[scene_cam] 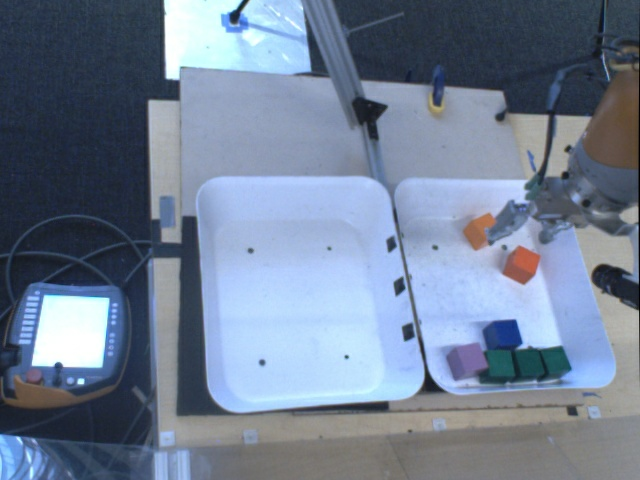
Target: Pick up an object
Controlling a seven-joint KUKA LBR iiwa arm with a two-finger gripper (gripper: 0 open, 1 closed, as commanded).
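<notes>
Starting left: dark carpet (80,88), a teach pendant (65,343), the pale bench (270,118), then two white bins (300,193). Orange cubes (479,230), blue, pink and green blocks (503,334) lie in the right one. My gripper (528,222) hangs over it, fingers apart, gripping nothing.

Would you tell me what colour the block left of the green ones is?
Pale purple, seen in the camera view.

Two white bins (300,193) speckled with dark dots. In the right bin: two orange blocks (479,230) at 12 o'clock; a blue cube (503,333), pink cube (465,360) and green blocks (525,364) at 6 o'clock. Grey arm (610,158) with an orange band.
</notes>
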